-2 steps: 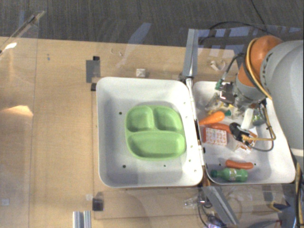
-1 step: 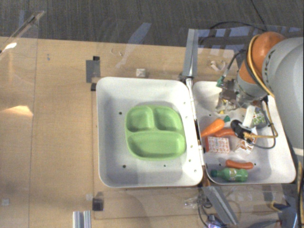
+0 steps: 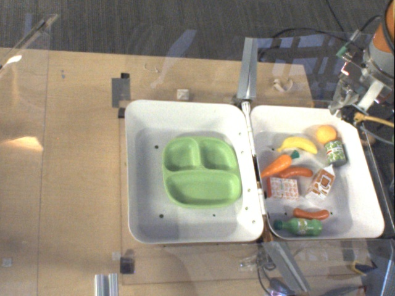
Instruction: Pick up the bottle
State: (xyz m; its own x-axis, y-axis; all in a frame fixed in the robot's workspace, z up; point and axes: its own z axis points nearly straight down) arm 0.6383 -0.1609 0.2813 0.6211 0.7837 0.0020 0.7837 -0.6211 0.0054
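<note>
- Green plastic bottle with a paler label lies on its side along the near wall of the right-hand shallow white bin, at that bin's near-left corner, cap end toward the divider between the bins.
- Just behind the bottle: a small red-brown sausage, lying roughly parallel to it, close but not clearly touching.
- Mid-bin, from left: an orange toy carrot with a green tip, tilted; a second red sausage beside it; a red-and-white square packet below both; a white-and-orange carton, tilted, to the right of them.
- Far side of the right bin: a yellow banana, a round orange fruit, and a small green-labelled can just below the fruit.
- Left-hand shallow white bin holds a green three-compartment plastic tray, set about centrally.
- Grey arm with the orange band sits at the upper right of the view; the gripper is over the far-right corner of the right bin, well apart from the bottle.
- Jaw state: cannot tell from this view; nothing is visibly held between them.
- Both bins rest on a light wooden bench top.
</note>
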